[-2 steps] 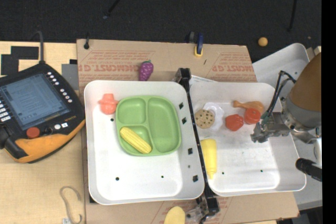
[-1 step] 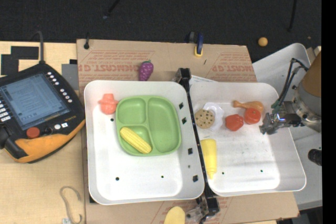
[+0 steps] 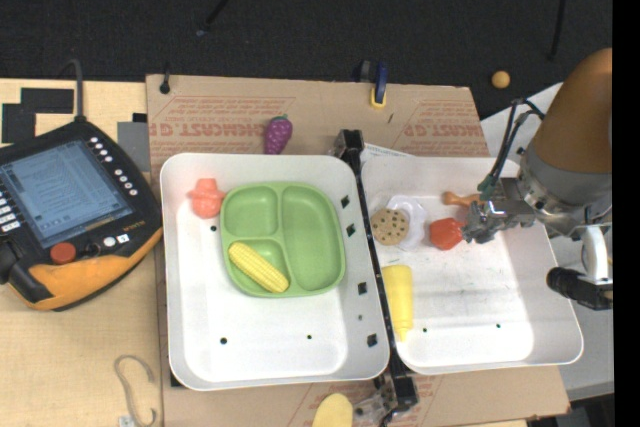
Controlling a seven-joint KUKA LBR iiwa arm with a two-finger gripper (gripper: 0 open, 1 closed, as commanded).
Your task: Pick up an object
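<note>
In the right bin (image 3: 500, 335) a red round toy (image 3: 444, 234) lies near the back. My gripper (image 3: 480, 223) hangs just to its right, low over the bin floor and touching or nearly touching the toy. A small orange piece (image 3: 457, 199) sits just behind them. A brown speckled cookie (image 3: 390, 226) on a white disc lies to the left of the red toy. A yellow block (image 3: 398, 299) rests along the bin's left wall.
The left bin (image 3: 260, 345) holds a green divided plate (image 3: 283, 237) with a yellow corn cob (image 3: 259, 267), and a pink-orange toy (image 3: 205, 198). Purple grapes (image 3: 278, 133) lie on the cardboard behind. A teach pendant (image 3: 65, 200) sits at far left, and a yellow toy (image 3: 333, 409) in front.
</note>
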